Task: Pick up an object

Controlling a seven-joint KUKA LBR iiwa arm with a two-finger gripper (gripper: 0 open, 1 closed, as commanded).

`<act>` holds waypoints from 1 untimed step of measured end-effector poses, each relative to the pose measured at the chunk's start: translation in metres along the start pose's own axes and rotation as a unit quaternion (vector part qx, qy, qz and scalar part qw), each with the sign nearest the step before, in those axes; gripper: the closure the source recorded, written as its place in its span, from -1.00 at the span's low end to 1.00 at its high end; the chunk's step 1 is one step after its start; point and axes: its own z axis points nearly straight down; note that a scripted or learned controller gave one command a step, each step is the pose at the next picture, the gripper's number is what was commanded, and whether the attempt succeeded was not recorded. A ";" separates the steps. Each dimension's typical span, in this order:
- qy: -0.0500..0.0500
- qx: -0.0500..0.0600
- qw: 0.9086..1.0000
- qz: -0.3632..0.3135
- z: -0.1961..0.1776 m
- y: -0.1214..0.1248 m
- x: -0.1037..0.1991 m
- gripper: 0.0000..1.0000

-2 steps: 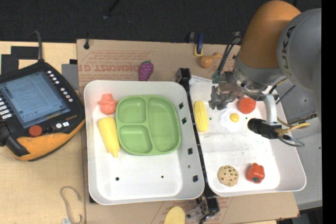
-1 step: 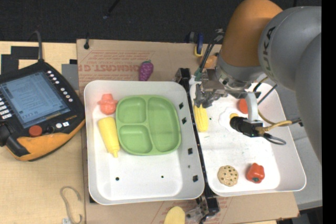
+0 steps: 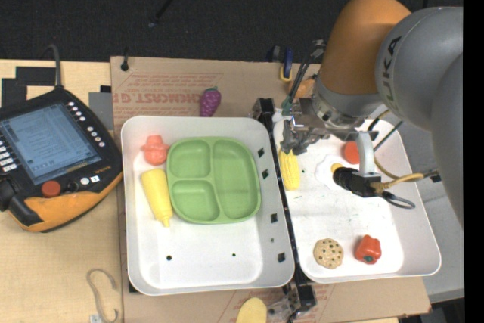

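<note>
- Your landmark: the green divided plate (image 3: 213, 181), flat in the left bin (image 3: 197, 277), toward its upper half.
- Gripper (image 3: 293, 138): just right of the plate's upper-right corner, past the bin walls, pointing down over the right bin (image 3: 423, 262).
- Jaw state: you can't tell from this angle; wrist hardware hides the opening.
- Corn cob (image 3: 290, 169): right of the plate, across the divide, lying along the right bin's left wall. Its upper end is directly under the gripper; contact unclear.
- Yellow bottle-shaped toy (image 3: 157, 195): just beside the plate's left edge, tilted.
- Pink toy (image 3: 154, 150): upper left of the plate, near its corner.
- Cookie (image 3: 328, 253): lower right of the plate, in the right bin, well apart.
- Red pepper (image 3: 367, 249): same level as the cookie, farther right of the plate.
- Orange-red round item (image 3: 350, 152): far right of the plate, approx level w/ its top edge, partly hidden by the arm.
- Purple toy (image 3: 210, 100): above the plate, on cardboard outside the bins.
- Teach pendant (image 3: 53, 155): left of the plate, outside the bin.
</note>
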 end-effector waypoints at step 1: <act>-0.001 0.002 1.000 0.000 0.014 -0.007 -0.004 1.00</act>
